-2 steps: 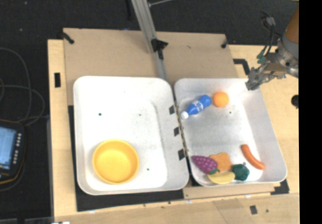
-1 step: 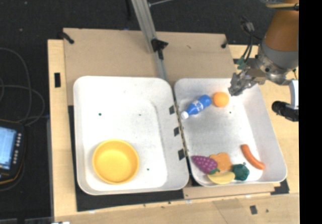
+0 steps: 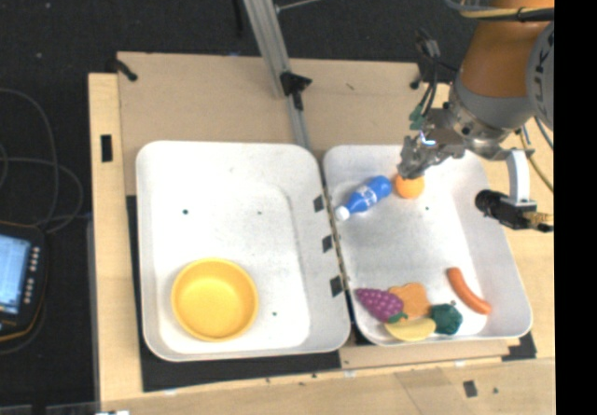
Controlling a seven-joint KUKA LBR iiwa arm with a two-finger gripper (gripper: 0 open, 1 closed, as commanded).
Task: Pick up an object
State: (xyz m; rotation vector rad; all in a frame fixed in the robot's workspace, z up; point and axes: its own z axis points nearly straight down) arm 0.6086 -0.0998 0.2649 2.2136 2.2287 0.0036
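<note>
Toy food heaped at the right bin's near edge, and the gripper is down over the orange at the far end!

Approach-and-grasp step, I'd judge: whether the pincer is released or clenched I cannot tell. Next it must close squarely and lift. Round orange, no long axis; the bottle just beside it lies slantwise, cap toward the left bin.

Yellow bowl – white bin. Blue bottle, white cap. Purple grapes, orange carrot, yellow banana.
</note>
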